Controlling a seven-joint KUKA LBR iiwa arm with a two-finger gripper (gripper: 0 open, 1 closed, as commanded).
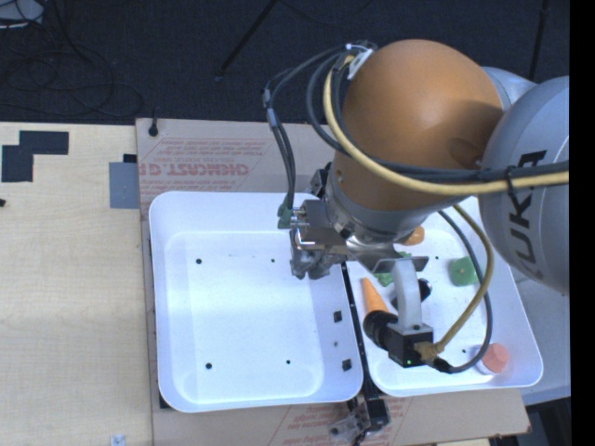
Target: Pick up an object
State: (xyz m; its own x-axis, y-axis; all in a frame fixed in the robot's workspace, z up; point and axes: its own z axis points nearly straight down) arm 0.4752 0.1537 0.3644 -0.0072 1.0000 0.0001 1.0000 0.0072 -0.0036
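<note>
Tool [311, 260] (its state unclear) over the left bin [177, 249], near orange piece [372, 294]

Pale wooden bench [65, 277] under a brown cardboard sheet [200, 161] bearing 2 white bins [232, 328] side by side.

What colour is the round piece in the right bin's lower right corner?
The round piece is salmon pink; the camera view shows it best.

You have bright, even light from above. The left bin [232, 333] reads near white, with soft shadow along its walls. The arm [418, 119] carries a broad, dull highlight. The floor [139, 54] behind is dim. Fine detail is slightly soft.
</note>
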